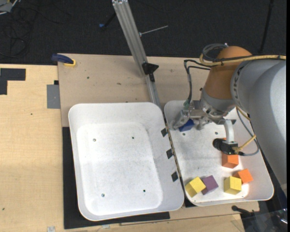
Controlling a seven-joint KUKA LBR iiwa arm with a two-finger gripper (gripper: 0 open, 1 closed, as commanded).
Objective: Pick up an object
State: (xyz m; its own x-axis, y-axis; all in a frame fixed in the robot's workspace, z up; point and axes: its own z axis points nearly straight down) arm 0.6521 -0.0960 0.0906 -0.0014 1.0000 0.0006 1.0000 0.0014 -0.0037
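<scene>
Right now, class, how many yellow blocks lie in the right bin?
2. One yellow block sits near the bin's front left, touching a purple block. The other lies further right, beside an orange block. The arm may hide more.

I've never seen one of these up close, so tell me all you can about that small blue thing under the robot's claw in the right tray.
The blue object is small, blocky and plain dark blue; its material is too small to judge. It sits near the far left corner of the right bin, close to the divide between the bins. The gripper is right over it, partly hiding it, so I cannot tell whether it is gripped.
</scene>
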